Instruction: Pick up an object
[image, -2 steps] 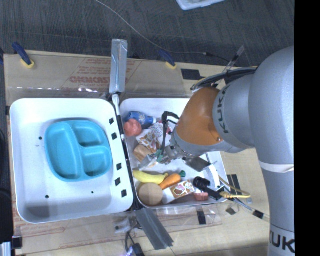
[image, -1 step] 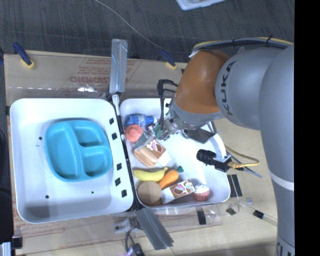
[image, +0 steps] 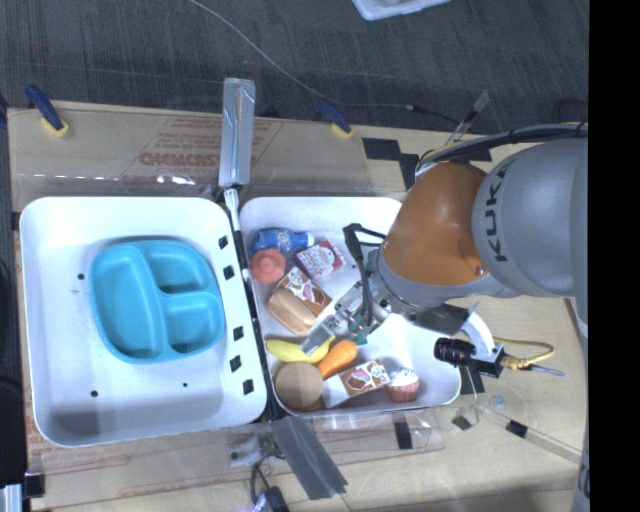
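1. Nearest me, along the lower wall of the right bin (image: 440, 398), lie a brown ball (image: 298, 386), a printed packet (image: 364, 378) and a pink cupcake (image: 404, 383). The ball is tight in the lower left corner, with no bare floor around it.
2. Just above them a banana (image: 293, 350) and a carrot (image: 338, 357) touch each other. The carrot tilts up toward the gripper (image: 347, 322).
3. The gripper hangs low over the middle of that bin, its tip right by the carrot, the banana and a sandwich (image: 297, 303). I cannot tell how its fingers stand, and nothing is seen between them.
4. To its right the bin floor is bare white, partly under the grey arm (image: 500, 235) and its orange band (image: 440, 230).
5. Farther up, a red ball (image: 268, 266), a small pouch (image: 319, 260) and a blue wrapper (image: 279, 240) crowd the upper left, near the wall between the bins.
6. The left bin (image: 50, 300) holds a blue tray (image: 157, 297), with open white floor all round it.
7. Beyond, the worktop (image: 130, 140) carries cardboard up to its far edge.
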